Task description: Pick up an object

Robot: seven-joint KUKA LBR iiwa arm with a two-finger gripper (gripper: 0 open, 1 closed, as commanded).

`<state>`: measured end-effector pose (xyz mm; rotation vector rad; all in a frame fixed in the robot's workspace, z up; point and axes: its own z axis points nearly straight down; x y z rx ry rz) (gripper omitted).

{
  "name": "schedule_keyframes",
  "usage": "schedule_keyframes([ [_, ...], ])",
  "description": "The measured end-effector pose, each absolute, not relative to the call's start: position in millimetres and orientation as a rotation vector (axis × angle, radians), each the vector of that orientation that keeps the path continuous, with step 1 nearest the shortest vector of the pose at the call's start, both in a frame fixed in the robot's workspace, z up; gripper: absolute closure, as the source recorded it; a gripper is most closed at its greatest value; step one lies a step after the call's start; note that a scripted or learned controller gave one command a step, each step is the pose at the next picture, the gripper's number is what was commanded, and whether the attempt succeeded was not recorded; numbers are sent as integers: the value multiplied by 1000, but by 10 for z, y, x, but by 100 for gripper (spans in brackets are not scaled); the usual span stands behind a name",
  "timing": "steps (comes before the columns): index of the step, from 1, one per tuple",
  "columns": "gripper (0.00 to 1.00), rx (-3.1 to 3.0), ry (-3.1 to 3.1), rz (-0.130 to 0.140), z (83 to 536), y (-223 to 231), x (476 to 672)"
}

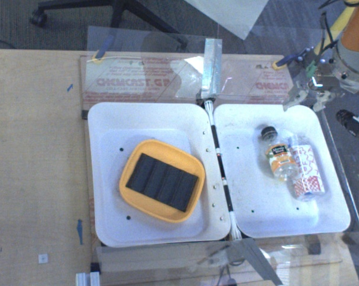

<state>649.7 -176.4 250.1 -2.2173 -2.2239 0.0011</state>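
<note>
A yellow dish holding a black ridged pad (162, 179) lies in the left bin (108, 124). In the right bin (245, 130) a small clear bottle with a black cap and orange label (277, 156) lies beside a red-and-white patterned packet (305, 172). My gripper (305, 100) hangs over the far right corner of the right bin, above and to the right of the bottle. Its two fingers stand apart with nothing between them.
A clear plastic sheet with red lettering (138, 82) lies behind both bins, with a metal strip (212, 67) standing at the bins' joint. Bare wooden bench (36, 159) stretches to the left. An office chair base (108, 11) stands on the floor beyond.
</note>
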Motion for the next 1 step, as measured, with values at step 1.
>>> schedule_keyframes([
  [1,0,-1962,-2466,-7,894,-1711,5945],
])
